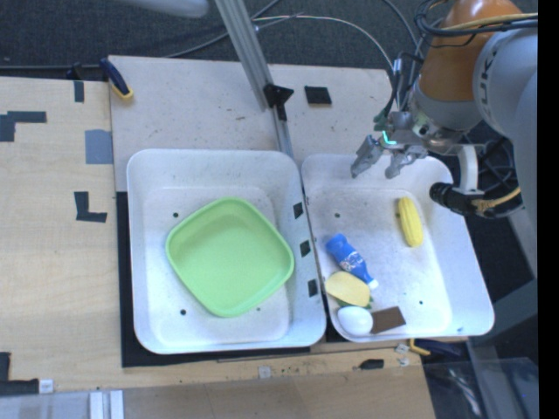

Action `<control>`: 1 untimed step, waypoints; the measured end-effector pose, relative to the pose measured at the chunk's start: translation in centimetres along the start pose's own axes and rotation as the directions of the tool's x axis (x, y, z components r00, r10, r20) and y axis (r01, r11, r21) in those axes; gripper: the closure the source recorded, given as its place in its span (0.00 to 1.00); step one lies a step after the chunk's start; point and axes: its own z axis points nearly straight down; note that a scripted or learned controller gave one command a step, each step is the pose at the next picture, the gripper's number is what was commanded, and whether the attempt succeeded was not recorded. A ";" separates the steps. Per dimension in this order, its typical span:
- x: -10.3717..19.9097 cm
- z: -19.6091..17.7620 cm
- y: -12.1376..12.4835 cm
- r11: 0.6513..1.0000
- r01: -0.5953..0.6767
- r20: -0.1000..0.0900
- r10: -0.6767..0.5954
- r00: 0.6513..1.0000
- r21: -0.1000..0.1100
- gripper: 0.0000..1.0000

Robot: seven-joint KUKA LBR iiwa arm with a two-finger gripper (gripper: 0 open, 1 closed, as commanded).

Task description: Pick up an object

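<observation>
Over right bin (454,273) rim, claw (376,166) spread, arm cropped.

green plate (230,256), yellow corn (410,221), perhaps blue bottle (349,257)

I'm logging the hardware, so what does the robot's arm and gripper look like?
The arm is grey with a rounded orange band above the wrist. Dark cables loop near the wrist. The gripper has two slim grey fingers and a small green light at its base.
</observation>
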 end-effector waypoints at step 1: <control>0.0 0.0 0.0 1.000 0.000 0.000 0.000 1.000 0.000 0.00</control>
